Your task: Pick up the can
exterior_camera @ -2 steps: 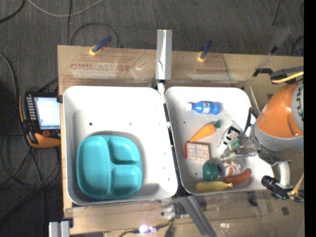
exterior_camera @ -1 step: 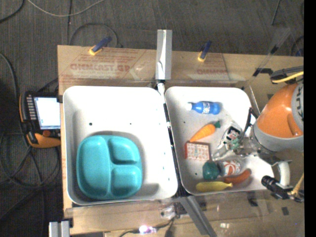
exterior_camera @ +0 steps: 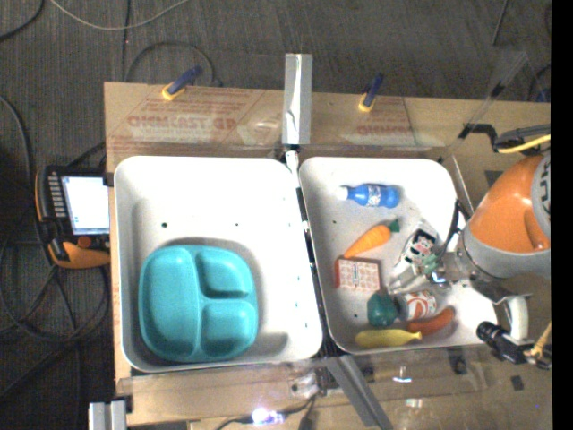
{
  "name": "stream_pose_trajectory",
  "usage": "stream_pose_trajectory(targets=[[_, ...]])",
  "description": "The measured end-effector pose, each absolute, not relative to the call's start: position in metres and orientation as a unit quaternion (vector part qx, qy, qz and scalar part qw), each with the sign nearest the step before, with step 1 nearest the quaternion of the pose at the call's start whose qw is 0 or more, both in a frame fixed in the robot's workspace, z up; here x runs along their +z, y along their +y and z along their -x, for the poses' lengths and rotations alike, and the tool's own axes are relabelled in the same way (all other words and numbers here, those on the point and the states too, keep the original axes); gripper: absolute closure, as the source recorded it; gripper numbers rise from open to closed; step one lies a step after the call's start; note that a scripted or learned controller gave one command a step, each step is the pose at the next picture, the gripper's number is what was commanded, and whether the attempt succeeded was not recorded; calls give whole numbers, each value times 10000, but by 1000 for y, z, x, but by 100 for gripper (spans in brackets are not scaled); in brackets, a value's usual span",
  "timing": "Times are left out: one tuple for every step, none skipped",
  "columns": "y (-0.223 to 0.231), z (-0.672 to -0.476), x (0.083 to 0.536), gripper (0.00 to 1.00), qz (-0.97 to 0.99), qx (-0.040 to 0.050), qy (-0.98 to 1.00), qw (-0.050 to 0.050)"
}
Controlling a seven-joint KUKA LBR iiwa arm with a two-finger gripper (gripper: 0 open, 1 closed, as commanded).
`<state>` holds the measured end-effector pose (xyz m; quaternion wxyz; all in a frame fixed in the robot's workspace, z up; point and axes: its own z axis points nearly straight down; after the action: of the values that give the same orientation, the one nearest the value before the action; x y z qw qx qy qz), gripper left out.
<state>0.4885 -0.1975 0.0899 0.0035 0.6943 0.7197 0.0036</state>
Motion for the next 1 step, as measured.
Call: stream_pose_trajectory(targets=[[-198, -490, 100, 100, -6943, 38, 7196, 70]])
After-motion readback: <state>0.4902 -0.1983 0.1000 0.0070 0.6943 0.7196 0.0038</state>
